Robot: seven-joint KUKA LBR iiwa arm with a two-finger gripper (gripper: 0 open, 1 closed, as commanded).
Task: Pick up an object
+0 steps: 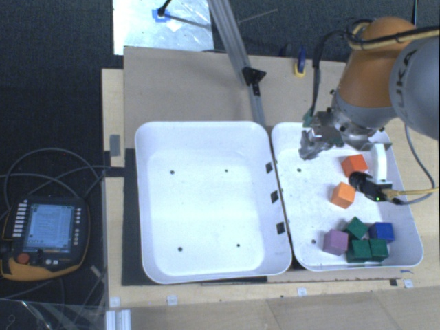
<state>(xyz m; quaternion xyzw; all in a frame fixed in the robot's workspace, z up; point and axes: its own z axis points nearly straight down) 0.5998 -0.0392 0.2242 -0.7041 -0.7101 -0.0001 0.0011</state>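
Dark carpet floor (48,60), tan bench (179,88) — pendant (45,236) left

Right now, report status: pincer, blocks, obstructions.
Pincer over right bin, upper-left corner in view, nothing visibly held. Nearest orange block lies apart, toward view's right. No other object between them.

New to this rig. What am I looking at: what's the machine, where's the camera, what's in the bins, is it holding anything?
The machine is one robot arm, grey with an orange band, reaching in from the view's right. The single camera is fixed above the bench and looks down at a slant. Two shallow white bins sit side by side: the left bin and the right bin. In the right bin lie an orange block, a second orange block, a purple block, a blue block and green blocks. The pincer hangs over that bin's far left corner, apart from the blocks. I see no block in it.
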